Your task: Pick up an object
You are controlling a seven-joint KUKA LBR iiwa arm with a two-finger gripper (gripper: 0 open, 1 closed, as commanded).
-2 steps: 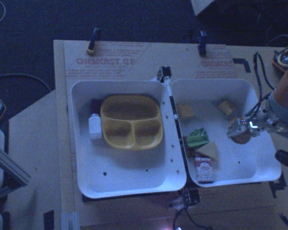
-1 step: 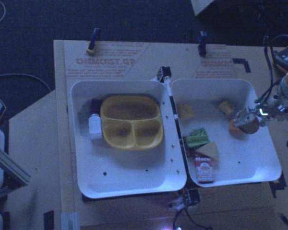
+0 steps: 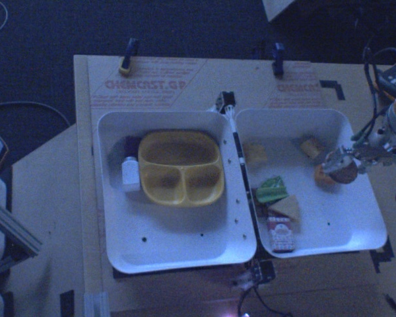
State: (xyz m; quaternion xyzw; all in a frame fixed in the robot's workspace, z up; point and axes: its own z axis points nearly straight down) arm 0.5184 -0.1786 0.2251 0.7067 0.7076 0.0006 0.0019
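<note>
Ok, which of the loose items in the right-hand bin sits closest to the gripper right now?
The orange object at the right bin's far right side, directly at the gripper. The tan pieces, green packet and red box lie farther left, toward the divider.

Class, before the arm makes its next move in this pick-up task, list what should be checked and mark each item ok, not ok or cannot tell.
1. Gripper is over the right bin: ok.
2. A target is near: orange object lies right at the gripper: ok.
3. Object held between the fingers: cannot tell, too dim and blurred.
4. Neighbours stand apart from the target: tan piece is close, green packet and red box are further off: ok.
5. Lighting good enough to judge the grasp: not ok.
</note>
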